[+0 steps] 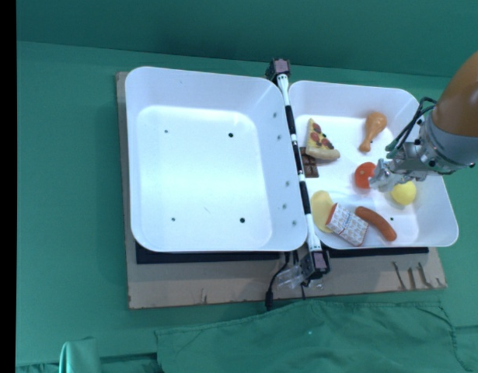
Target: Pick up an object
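The right bin (347, 99) holds toy food: a pizza slice (320, 141), a chicken drumstick (371, 129), a red tomato (364, 175), a yellow lemon (404, 193), a sausage (376, 222), a pale yellow piece (322, 207) and a checked wafer block (347, 224). A small brown chocolate piece (308, 163) lies by the bin's left wall. My gripper (384, 179) hangs low over the bin, between the tomato and the lemon, its tip right beside the tomato. I see nothing clearly held.
The left bin (204, 92) is a large white tray with a few dark specks. A black-and-white divider bar (294, 150) runs between the bins. Both stand on a cardboard sheet (223, 290) over green cloth.
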`<state>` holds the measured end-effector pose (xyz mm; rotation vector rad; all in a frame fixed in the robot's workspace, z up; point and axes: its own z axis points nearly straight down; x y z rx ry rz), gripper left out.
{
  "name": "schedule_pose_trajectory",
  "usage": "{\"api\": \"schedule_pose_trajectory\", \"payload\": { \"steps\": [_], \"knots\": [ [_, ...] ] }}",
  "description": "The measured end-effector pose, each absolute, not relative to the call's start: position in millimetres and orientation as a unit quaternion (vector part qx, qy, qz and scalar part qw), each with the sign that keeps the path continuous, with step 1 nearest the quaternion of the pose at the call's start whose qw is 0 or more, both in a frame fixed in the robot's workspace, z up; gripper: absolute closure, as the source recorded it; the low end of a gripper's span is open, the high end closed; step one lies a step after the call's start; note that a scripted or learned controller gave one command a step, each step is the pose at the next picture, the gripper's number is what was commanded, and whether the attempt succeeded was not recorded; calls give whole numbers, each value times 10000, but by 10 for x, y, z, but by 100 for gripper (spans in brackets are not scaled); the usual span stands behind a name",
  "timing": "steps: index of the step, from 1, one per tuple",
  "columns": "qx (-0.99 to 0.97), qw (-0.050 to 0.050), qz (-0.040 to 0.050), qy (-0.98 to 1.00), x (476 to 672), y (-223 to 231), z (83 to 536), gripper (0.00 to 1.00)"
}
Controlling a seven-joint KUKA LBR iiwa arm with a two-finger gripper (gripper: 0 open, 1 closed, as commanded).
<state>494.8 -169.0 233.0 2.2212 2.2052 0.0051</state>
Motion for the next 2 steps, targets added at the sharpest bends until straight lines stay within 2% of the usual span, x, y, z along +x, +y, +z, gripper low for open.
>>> {"api": "schedule_pose_trajectory", "payload": {
  "steps": [1, 2],
  "knots": [
    [7079, 56, 22, 7063, 4889, -1640, 2860, 100],
    [7078, 53, 24, 7064, 4924, -1570, 3473, 100]
  ]
}}
